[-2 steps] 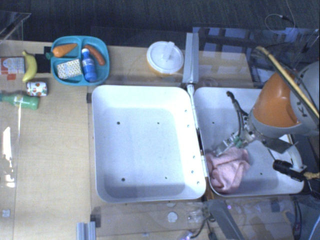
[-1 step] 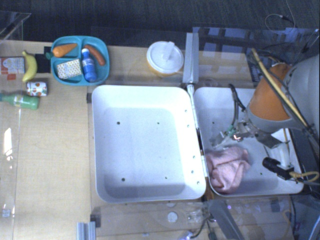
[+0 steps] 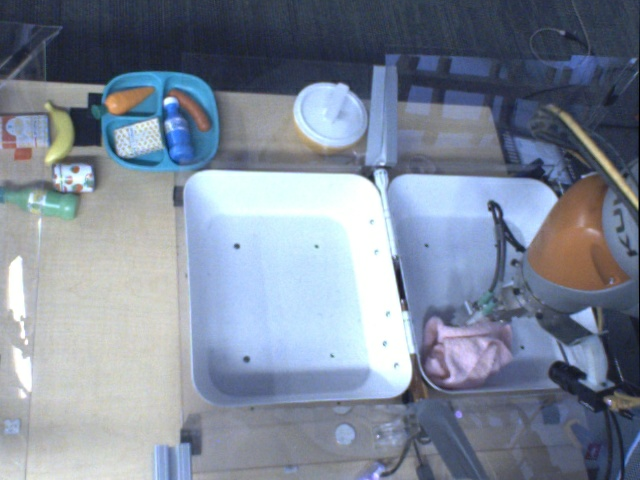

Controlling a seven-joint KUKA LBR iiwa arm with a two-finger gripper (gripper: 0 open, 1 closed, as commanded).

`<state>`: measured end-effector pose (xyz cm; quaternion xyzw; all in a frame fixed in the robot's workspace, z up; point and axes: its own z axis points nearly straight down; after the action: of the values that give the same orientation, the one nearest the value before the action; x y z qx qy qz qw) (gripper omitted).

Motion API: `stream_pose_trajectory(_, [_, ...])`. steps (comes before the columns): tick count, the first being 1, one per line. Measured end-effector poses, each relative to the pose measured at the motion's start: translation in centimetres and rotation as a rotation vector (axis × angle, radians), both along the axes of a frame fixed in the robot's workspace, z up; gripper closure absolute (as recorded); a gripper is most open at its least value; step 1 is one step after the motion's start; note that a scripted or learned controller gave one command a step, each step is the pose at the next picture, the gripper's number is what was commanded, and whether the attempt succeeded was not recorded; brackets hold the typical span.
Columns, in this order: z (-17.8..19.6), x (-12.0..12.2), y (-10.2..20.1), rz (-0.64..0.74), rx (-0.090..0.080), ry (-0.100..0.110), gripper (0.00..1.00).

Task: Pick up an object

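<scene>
My fingers (image 3: 487, 308) sit at the pink cloth's (image 3: 466, 353) 1 o'clock edge; opening unclear. Limp fabric may slip free.

My worktop (image 3: 100, 318) is pale wood, with dark carpet (image 3: 250, 13) running along its far edge. At the far left sit a blue tray (image 3: 205, 118) of toy food, a banana (image 3: 60, 133), a small can (image 3: 73, 177) and a green bottle (image 3: 40, 202); a white lidded tub (image 3: 331, 116) stands behind the bins. Light glares off the wood at left.
</scene>
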<state>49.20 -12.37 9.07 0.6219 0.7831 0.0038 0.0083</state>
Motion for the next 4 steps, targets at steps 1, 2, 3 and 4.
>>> stream_pose_trajectory(1, [0.0, 0.0, 0.0, 0.0, 0.0, 0.0, 0.0])
stream_pose_trajectory(2, [-0.1, 5.8, 2.3, 0.102, -0.001, 0.001, 0.0])
stream_pose_trajectory(3, [0.0, 0.1, 2.9, 0.102, 0.0, -0.002, 0.0])
stream_pose_trajectory(4, [-0.1, 7.5, 3.5, 0.076, 0.0, 0.001, 0.0])
